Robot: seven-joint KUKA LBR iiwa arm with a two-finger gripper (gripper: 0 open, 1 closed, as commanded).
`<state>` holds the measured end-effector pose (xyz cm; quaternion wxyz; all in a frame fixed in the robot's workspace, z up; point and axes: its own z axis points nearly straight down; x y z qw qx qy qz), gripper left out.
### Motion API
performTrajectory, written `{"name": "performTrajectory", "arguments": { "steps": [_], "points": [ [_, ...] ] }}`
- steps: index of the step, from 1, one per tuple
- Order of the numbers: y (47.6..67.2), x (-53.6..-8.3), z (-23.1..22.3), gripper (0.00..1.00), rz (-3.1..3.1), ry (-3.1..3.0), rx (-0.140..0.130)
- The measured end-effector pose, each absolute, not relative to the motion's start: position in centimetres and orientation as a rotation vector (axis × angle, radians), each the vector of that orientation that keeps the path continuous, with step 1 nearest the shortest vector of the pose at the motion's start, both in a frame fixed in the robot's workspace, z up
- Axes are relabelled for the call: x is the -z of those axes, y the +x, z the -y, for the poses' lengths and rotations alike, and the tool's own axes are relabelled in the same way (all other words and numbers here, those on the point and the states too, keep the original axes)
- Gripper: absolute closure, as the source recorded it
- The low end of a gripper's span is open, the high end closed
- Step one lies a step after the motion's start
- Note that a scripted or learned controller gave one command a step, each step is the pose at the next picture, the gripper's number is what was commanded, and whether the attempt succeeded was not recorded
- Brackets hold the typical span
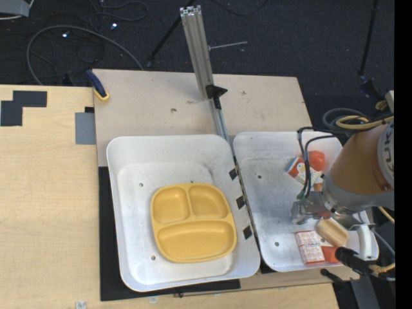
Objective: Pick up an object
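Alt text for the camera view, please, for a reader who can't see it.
A grey and orange robot arm reaches from the right into the right white bin, among a few small red and white items. The left bin holds a yellow divided plate.

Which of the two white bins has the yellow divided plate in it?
The left shallow white bin; the yellow three-compartment plastic plate lies flat in it. The right bin holds small packaged items beside the gripper.

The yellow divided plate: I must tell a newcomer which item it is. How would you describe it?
Find the left white bin of the two. The yellow three-compartment plastic plate lies flat in it, toward the lower right. Unlike the small red-and-white packets in the right bin, it is large and plain yellow.
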<state>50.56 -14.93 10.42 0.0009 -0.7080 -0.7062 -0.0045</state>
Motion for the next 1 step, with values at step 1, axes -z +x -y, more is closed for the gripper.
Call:
{"name": "performTrajectory", "arguments": {
  "steps": [1],
  "points": [
    [50.90,-14.80,14.40,1.00,2.224,-2.220,0.001]
  ]
}}
